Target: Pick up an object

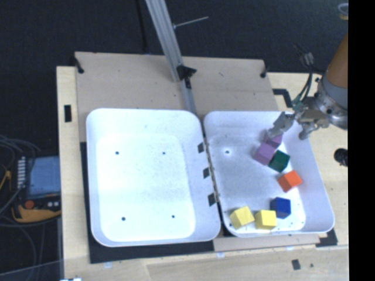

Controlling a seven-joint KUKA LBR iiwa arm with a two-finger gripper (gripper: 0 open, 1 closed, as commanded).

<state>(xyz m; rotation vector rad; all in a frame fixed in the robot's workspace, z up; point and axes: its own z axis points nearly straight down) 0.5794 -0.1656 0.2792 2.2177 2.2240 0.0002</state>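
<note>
I see gripper [291, 125] at frame's right, fingers spread, nothing between them, hanging over right bin [234, 174] upper part. Purple block [265, 152] just below left finger. Green block [279, 160] touching purple. Orange block [289, 180], blue block [281, 206], two yellow blocks [241, 216] lower down.

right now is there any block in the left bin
No, the blocks, among them the purple block and two yellow blocks, all lie in the right bin; the left bin shows bare white floor.
</note>
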